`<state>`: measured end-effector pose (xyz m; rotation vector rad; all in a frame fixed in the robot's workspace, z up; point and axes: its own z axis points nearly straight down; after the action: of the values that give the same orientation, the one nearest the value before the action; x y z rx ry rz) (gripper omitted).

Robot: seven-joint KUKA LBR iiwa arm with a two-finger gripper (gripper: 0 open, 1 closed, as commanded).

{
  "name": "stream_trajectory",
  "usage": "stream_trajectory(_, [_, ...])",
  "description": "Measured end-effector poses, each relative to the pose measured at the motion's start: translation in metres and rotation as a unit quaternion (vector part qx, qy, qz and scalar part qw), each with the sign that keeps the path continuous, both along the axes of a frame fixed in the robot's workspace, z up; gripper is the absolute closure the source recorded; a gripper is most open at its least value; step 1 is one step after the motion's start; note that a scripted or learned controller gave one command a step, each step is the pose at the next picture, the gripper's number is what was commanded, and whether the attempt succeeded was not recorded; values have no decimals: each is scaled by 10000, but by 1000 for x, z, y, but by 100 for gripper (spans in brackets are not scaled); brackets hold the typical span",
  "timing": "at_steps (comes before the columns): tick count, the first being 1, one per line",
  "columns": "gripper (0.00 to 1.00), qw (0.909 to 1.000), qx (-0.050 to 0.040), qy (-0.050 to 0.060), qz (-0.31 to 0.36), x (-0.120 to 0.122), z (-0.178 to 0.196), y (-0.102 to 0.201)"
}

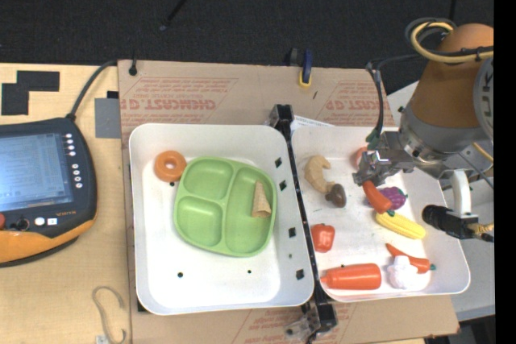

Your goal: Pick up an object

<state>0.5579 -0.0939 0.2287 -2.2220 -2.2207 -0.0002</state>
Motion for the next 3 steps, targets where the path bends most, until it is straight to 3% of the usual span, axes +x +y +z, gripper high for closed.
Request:
stream_trajectory(2, [100,10000,9,26,26,-13,-3,116])
stream_trajectory(3, [100,10000,8,29,23,-35,-3,166])
